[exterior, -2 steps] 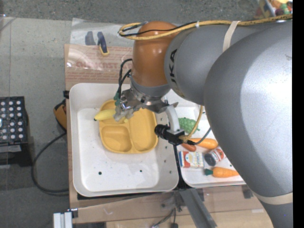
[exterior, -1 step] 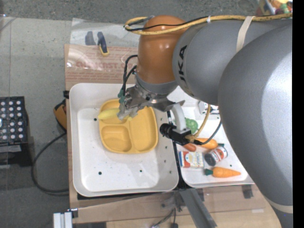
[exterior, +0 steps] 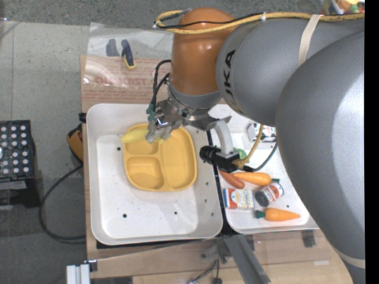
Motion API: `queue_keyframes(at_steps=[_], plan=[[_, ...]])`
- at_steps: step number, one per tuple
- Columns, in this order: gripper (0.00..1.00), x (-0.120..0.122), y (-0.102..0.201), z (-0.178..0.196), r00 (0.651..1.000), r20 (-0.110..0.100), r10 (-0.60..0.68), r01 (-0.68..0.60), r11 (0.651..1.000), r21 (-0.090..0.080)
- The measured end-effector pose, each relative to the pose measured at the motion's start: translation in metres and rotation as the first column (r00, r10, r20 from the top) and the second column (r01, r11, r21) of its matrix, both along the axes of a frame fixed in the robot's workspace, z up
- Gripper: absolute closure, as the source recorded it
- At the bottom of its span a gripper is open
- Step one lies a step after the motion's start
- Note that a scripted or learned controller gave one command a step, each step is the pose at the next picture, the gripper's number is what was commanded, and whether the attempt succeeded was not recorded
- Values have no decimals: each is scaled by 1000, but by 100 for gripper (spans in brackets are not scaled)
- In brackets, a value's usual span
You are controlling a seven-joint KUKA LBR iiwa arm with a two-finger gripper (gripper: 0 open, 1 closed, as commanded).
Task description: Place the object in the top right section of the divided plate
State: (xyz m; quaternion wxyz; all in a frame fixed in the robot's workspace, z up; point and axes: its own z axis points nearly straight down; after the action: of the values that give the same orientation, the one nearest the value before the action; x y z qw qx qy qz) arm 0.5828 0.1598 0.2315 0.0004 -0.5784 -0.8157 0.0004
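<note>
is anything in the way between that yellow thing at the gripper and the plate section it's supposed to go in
Nothing visible blocks it. The yellow object lies at the top left rim of the yellow divided plate, right by the gripper. The arm hides part of the plate's top right section.

Yellow banana (exterior: 134, 136) at divided plate (exterior: 177, 164) rim

Two shallow white bins (exterior: 100, 218) sit side by side. One yellow divided plate (exterior: 169, 161) has three sections. Two orange carrots (exterior: 254, 178) lie in the right bin (one (exterior: 281, 215) nearer the front). One yellow banana-like piece (exterior: 133, 136). One gripper (exterior: 157, 126).
</note>
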Motion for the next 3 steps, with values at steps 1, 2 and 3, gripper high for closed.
queue_keyframes(at_steps=[1, 2, 3], plan=[[100, -28, 4, -60, 958, -4, -288, 288, 958, -2], [100, -33, 5, -14, 997, 1, 73, -73, 997, -1], [100, -25, 8, -39, 997, -3, -71, 71, 997, -1]])
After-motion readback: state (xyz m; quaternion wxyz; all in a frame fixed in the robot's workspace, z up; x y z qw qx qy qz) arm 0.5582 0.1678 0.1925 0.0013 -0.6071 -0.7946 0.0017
